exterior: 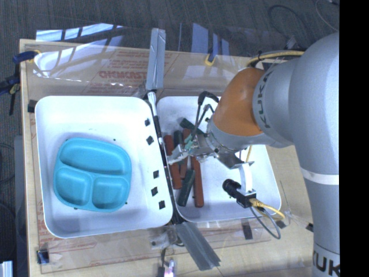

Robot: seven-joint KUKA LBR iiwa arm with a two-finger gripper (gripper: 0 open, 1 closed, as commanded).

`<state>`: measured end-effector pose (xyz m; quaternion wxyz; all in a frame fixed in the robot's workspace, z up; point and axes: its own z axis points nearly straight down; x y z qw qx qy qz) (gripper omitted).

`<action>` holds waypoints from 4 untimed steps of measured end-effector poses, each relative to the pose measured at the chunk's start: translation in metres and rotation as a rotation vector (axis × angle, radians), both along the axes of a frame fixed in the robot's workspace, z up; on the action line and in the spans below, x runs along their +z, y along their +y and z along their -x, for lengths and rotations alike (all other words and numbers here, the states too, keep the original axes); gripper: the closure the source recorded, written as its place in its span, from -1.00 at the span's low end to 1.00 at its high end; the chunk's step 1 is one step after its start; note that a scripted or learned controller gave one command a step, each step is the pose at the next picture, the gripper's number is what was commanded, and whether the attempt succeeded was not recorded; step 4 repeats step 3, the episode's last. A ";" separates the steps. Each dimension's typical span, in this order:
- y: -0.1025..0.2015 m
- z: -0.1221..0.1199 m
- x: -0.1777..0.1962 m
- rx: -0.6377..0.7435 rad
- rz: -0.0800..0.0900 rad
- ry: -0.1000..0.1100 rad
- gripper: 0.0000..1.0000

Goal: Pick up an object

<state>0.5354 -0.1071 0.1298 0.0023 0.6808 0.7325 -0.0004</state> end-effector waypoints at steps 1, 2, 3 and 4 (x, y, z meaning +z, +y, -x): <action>-0.011 -0.014 -0.031 0.020 0.009 -0.008 -1.00; -0.009 -0.016 -0.020 0.027 0.007 -0.011 1.00; 0.036 -0.070 0.115 0.023 -0.003 0.003 1.00; 0.036 -0.070 0.115 0.023 -0.003 0.003 1.00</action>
